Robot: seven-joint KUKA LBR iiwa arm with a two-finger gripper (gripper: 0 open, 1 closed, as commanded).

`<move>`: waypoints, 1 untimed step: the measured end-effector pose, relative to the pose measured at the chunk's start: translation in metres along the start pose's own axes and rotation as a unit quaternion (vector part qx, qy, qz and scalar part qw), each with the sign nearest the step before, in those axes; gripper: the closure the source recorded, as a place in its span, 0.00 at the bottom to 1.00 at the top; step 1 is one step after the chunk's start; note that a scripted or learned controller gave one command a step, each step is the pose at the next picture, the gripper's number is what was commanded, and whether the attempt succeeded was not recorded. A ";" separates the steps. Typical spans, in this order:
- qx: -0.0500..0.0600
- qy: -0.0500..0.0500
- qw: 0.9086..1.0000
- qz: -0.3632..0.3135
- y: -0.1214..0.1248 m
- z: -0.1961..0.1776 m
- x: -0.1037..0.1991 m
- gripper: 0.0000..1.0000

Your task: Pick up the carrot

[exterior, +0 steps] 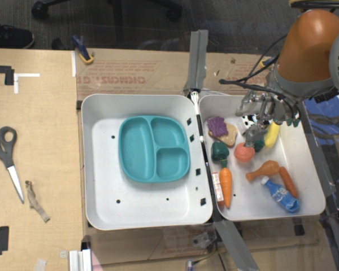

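lying carrot [225,186] sits well below-left of hand [254,133].

The arm [316,44] is cut off by the right and top edges. The gripper's [254,130] fingers are blurred against the toys beneath, and part of the corn [272,134] is hidden by them. The scissors [4,154] are clipped by the left edge. The print on the bottle [281,195] is too small to be read. The far rim of the right bin [313,205] is covered by the arm.
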State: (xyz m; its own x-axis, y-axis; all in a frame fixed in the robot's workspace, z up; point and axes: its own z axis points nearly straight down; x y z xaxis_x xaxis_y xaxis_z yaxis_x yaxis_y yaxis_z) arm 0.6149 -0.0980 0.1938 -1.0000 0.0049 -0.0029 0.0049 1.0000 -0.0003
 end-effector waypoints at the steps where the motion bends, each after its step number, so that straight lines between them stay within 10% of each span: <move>1: 0.000 0.001 0.996 -0.088 -0.014 0.077 0.081 0.00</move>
State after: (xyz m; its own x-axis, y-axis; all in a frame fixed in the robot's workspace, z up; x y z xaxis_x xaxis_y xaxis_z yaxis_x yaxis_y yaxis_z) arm 0.5339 -0.1113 0.1168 -0.9852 -0.1713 -0.0007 -0.1713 0.9852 0.0002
